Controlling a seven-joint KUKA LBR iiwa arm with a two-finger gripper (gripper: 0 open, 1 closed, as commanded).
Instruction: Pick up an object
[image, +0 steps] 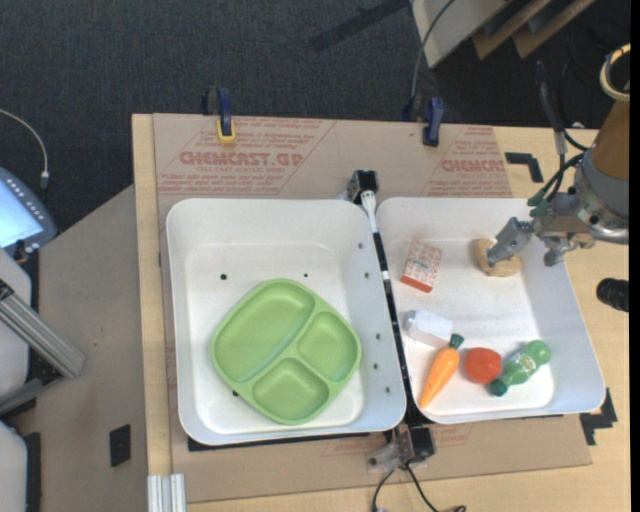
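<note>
- My gripper (533, 238) hangs over the right bin (570, 300) at about 1 o'clock of its floor, reaching in from the 3 o'clock side of the tabletop (150, 300).
- My grey fingers (512, 236) are spread moderately wide and hold nothing; one finger tip sits just beside, perhaps touching, a small tan lump (495, 257).
- The tan lump lies near the bin's far edge, at 12 to 1 o'clock of the bin's middle.
- A small white and orange packet (422, 266) lies at 10 o'clock of the right bin, well apart from my gripper.
- A white block (430, 327) rests toward 8 o'clock, with a toy carrot (440, 371) just beside it at 7 o'clock, its green top touching or nearly touching the block.
- A red tomato-like ball (483, 364) sits at 6 o'clock, touching a green bottle-shaped toy (522, 366) at 5 o'clock.
- The left bin (190, 260) carries a green three-compartment plate (286, 349), lying flat toward 6 o'clock of that bin.
- A black rod (378, 255) runs along the seam between the two bins.
- Two blue clamps (433, 120) grip the brown board (320, 150) under the bins at its 12 o'clock edge.
</note>
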